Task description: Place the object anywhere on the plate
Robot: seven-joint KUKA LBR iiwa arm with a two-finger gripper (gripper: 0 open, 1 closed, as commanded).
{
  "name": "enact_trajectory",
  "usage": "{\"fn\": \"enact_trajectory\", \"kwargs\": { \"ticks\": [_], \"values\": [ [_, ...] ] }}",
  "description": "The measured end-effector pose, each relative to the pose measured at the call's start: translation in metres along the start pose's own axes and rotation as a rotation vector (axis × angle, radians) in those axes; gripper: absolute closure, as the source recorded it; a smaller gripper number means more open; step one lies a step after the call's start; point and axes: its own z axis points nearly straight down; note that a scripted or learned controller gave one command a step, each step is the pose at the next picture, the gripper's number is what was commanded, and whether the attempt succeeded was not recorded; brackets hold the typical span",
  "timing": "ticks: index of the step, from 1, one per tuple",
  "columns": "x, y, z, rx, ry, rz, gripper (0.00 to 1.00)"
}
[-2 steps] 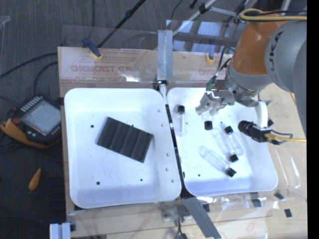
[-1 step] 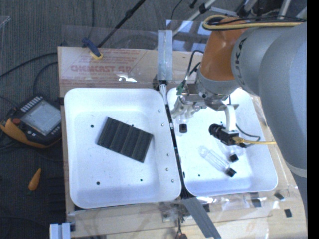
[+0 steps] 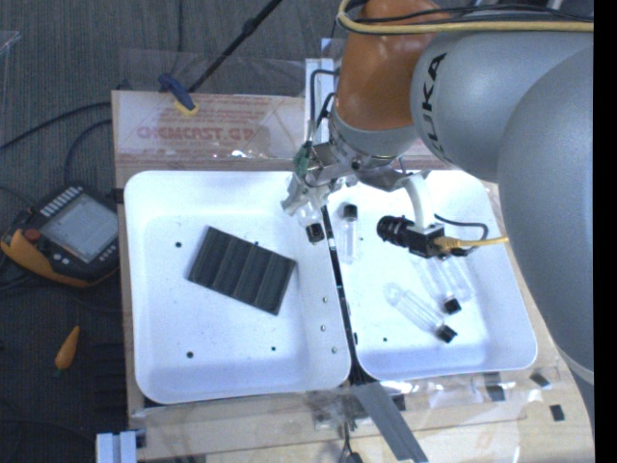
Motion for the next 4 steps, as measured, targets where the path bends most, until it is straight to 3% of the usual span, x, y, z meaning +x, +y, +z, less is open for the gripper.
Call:
{"fn": "enact_trajectory", "kwargs": {
  "ticks": [1, 2, 3, 4],
  "values": [
    [0.028, 0.077, -0.047, -0.001, -0.003, -0.071, 1.00],
    [0.109, 0.104, -0.173, -0.001, -0.003, -0.020, 1.00],
    [0.108, 0.104, -0.189, -0.002, -0.003, -0.326, 1.00],
    [0.116, 0.105, -0.189, -0.002, -0.003, -0.549, 1.00]
  ]
}}
